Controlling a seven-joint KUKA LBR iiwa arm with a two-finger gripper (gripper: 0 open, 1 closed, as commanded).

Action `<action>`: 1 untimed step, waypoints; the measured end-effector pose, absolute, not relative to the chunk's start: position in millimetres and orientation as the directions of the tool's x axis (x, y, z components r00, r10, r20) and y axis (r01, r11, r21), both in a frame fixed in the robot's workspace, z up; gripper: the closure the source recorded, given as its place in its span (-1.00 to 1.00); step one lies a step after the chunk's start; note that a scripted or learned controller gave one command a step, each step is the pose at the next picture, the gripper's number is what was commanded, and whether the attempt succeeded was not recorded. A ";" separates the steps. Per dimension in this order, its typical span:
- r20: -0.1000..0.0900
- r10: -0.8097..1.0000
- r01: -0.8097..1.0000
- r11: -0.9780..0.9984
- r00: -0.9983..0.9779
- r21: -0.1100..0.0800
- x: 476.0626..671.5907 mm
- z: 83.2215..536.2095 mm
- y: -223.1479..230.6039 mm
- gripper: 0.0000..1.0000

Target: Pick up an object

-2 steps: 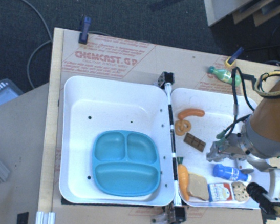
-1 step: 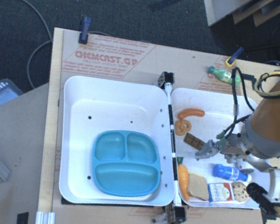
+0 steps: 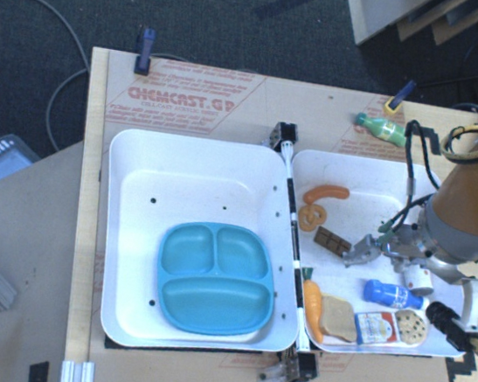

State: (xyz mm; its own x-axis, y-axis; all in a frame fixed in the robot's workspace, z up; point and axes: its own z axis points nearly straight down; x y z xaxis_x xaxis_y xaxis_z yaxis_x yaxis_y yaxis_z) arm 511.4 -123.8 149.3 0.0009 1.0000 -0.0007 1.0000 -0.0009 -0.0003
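Note:
The right bin (image 3: 361, 172) holds several small items. An orange sausage (image 3: 325, 192) lies near its back, with a pretzel (image 3: 311, 216) just below it. A brown chocolate bar (image 3: 333, 240) lies in the middle. My gripper (image 3: 365, 250) hangs low over the bin, just to the right of the chocolate bar and nearly touching its end. A blue bottle (image 3: 392, 295) lies on its side below the gripper. Along the front edge lie a carrot (image 3: 314, 305), a slice of bread (image 3: 338, 319) and a cookie packet (image 3: 389, 327). Nothing shows in the gripper's hold.
The left bin (image 3: 136, 171) carries a blue divided plate (image 3: 214, 278). A green bottle (image 3: 380, 128) lies on the bench behind the right bin. A blue clamp (image 3: 144, 49) sits at the bench's back left. Black cables (image 3: 414, 166) loop down to the wrist.

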 end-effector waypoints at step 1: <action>0.000 1.000 1.000 -0.001 0.001 0.000 478.8 84.3 -140.2 -1.00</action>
